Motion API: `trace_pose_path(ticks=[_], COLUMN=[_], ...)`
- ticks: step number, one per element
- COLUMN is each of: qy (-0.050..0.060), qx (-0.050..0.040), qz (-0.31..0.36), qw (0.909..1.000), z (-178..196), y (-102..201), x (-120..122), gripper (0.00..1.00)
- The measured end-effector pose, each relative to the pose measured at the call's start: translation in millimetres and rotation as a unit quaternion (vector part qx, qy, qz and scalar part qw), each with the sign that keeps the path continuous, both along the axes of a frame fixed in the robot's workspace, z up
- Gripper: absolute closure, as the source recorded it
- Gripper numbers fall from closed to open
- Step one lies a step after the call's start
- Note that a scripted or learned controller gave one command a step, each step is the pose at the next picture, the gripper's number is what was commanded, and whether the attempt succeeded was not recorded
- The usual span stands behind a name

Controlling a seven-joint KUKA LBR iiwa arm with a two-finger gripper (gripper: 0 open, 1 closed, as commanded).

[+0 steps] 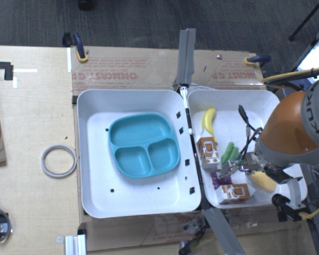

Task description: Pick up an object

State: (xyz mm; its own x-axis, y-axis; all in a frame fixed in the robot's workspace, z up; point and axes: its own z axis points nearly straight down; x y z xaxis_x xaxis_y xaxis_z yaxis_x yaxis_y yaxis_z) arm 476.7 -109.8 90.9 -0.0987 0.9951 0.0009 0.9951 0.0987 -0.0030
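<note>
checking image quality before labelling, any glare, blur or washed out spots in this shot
Camera view: lighting even and soft, the left bin throwing only faint shadows; the blue divided tray is sharp; the right bin looks slightly washed out; a bright overexposed patch sits at the right edge beside the arm.

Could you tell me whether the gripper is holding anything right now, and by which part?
It cannot be told: the gripper is low in the right bin among the green item and purple item.

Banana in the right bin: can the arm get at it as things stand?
Probably yes. The banana lies uncovered near the right bin's far left side, nothing on top; the arm already hangs over that bin.
</note>
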Motion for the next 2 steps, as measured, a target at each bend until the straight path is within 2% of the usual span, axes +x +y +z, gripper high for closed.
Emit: trace_pose_path(ticks=[1,2], qy=[-0.001,0.0], qx=[-0.0009,0.0001], qz=[-0.147,0.036], qw=[0.9891,0.9993], z=[29.4,-0.4], y=[1.4,-26.1], x=[0.8,-0.1], gripper=[0.0,0.0])
